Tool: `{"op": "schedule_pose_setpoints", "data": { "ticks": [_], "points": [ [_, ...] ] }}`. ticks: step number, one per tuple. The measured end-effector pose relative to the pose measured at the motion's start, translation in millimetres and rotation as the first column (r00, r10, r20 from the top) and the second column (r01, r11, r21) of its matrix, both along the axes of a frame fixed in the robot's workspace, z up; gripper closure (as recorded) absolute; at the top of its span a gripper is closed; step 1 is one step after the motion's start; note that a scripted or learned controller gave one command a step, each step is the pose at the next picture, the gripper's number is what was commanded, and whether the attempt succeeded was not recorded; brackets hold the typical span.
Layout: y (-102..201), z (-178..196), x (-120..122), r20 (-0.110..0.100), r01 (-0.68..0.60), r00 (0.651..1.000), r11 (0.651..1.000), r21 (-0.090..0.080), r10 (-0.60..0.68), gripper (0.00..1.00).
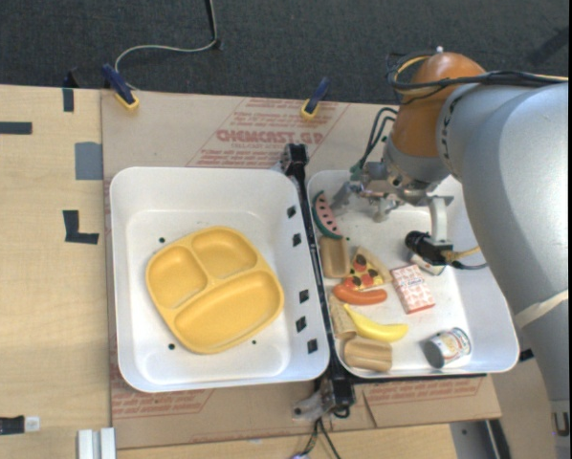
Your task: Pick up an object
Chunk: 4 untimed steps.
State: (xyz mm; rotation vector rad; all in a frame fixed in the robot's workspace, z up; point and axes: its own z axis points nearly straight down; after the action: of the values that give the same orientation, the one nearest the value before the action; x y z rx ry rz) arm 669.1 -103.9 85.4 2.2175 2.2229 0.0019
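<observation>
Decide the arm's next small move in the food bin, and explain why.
Probably lower the hand toward the watermelon slice just left of it. The hand hangs over the right bin's far end, nothing shows between its fingers, and that slice lies nearest.

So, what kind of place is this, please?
Probably a robotics lab bench, not a kitchen: two shallow white plastic bins clamped on cardboard, plastic toy food such as a yellow banana, and a grey robot arm with cables.
</observation>
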Motion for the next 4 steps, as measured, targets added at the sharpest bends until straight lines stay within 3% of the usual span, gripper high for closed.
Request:
{"op": "schedule_pose_setpoints", "data": {
  "ticks": [1,2,3,4],
  "points": [
    [0,10,0,0.001,-0.002,1.0,1.0,-0.002,0.002,1.0],
    [-1,11,0,0.001,-0.002,1.0,1.0,-0.003,0.002,0.0],
    [-3,1,-99,-0.001,0.003,1.0,1.0,-0.001,-0.003,0.0],
    [-4,11,-98,0.003,0.002,1.0,1.0,-0.002,-0.002,1.0]
  ]
}}
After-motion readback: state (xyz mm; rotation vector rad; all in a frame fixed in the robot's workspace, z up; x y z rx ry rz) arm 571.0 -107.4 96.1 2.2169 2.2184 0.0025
